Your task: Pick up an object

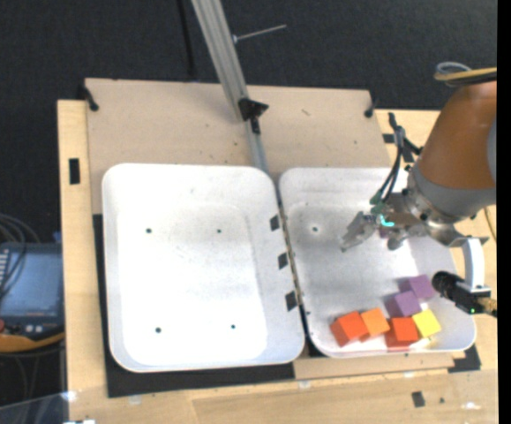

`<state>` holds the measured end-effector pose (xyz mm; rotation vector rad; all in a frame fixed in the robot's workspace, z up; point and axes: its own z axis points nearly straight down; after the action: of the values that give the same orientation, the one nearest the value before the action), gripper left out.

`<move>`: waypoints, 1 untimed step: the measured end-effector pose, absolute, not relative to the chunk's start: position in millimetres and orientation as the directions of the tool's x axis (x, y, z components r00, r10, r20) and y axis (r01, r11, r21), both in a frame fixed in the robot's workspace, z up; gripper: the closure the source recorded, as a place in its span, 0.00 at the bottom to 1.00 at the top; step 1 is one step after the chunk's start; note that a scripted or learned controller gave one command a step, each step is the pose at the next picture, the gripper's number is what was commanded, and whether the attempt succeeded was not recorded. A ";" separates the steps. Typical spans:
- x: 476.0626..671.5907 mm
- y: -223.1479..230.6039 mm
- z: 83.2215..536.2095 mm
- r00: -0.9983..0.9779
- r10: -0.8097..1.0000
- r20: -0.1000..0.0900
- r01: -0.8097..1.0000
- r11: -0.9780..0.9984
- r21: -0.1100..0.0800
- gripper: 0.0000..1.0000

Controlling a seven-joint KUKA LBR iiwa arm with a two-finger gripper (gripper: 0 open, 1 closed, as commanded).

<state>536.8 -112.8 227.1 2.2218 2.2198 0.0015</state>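
Small blocks lie clustered in the near right corner of the right bin (pixel 326 193): an orange-red block (pixel 351 328), an orange one (pixel 376 321), another orange-red one (pixel 403 329), a yellow one (pixel 427 323) and two purple ones (pixel 405 303) (pixel 417 285). My gripper (pixel 375 237) hangs over the middle of this bin, up and left of the blocks and apart from them. Its fingers (pixel 354 234) are spread open with nothing between them.
The left bin (pixel 114 193) sits beside the right one, joined by black clips along the shared edge. A slanted metal pole (pixel 224 51) crosses the bench's far side. A black fitting (pixel 454 288) sticks in over the right bin's rim near the purple blocks.
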 end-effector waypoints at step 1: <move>542.8 -110.7 182.3 0.004 1.000 -0.001 1.000 -0.004 -0.003 0.00</move>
<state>542.8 -110.7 182.3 2.2274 2.2183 -0.0047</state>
